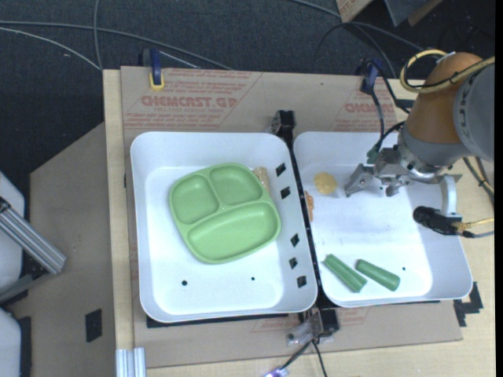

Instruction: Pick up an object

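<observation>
Upper right of frame: grey two-finger gripper (357, 184) hangs over right white bin (440, 285), jaws spread, nothing between. Small yellow rounded object (325, 183) just left of fingertips, near bin wall. Risk: fingers nudge it against wall, closing on nothing.

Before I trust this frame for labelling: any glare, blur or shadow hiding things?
Camera view: even light, no strong glare on the white bins; green plate and two green pieces sharp; soft shadow under the gripper; the yellow item is small and slightly soft.
</observation>
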`<state>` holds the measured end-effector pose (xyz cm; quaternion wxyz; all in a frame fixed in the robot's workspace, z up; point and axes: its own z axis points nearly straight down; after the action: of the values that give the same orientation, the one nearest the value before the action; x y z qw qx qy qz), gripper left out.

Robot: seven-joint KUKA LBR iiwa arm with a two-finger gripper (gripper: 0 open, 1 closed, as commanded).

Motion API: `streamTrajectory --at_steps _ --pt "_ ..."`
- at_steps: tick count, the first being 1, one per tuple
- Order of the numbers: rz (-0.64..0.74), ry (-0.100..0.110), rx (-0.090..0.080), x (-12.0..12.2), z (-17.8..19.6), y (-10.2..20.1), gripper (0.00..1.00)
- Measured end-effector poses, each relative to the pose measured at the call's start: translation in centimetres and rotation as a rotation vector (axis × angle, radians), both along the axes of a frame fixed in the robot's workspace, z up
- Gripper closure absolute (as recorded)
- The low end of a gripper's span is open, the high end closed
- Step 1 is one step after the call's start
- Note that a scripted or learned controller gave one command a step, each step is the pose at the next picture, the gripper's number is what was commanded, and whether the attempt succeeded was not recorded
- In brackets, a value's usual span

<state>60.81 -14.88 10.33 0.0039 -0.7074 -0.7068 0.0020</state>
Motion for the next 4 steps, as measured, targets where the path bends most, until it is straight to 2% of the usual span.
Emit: streamTrajectory --at_steps 1,3,4 --pt "0.001 -0.009 -0.002 0.3 1.6 0.0 1.0" --pt "0.002 -0.015 -0.004 0.9 11.6 -0.5 1.0" --pt "0.006 -0.012 -0.001 1.2 12.3 4.1 1.0"
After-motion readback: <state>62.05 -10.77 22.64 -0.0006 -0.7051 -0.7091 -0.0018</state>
